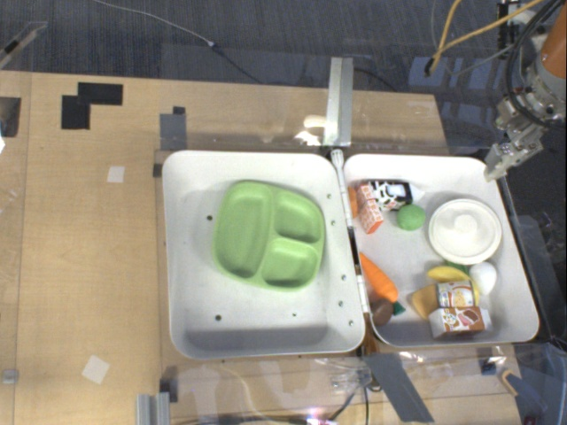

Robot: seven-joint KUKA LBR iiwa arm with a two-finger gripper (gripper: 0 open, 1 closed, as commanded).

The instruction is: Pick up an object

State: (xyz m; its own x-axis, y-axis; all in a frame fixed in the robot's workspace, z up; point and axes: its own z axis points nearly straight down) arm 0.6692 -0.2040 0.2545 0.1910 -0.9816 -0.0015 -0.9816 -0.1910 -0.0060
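Arm: grey KUKA arm (540, 69) enters at the upper right corner of the view, yellow cable (469, 7) looping above it.
Gripper: the gripper (507, 158) hangs over the far right corner of the right bin (523, 264), just at the rim; nothing visible between its fingers. How far it is open: cannot tell, too small and side-on.
Left bin: left bin (190, 237) carries one green divided plate (268, 234), three compartments, lying about the middle.
Right bin, far edge: black-and-white cow-print carton (387, 190), with an orange-red box (366, 209) touching it on the left side, near the divider (347, 228). Green ball (410, 217) just beside the carton.
Right bin, right side: white bowl (464, 229), upright, close to the right rim.
Right bin, near edge: orange carrot (379, 277) lying slantwise by the divider; yellow item (447, 274) under the bowl's near rim; white egg-like piece (484, 279) beside it; printed can (458, 317) on its side in the near right corner.
Pick candidates: all in the right bin, none lifted.
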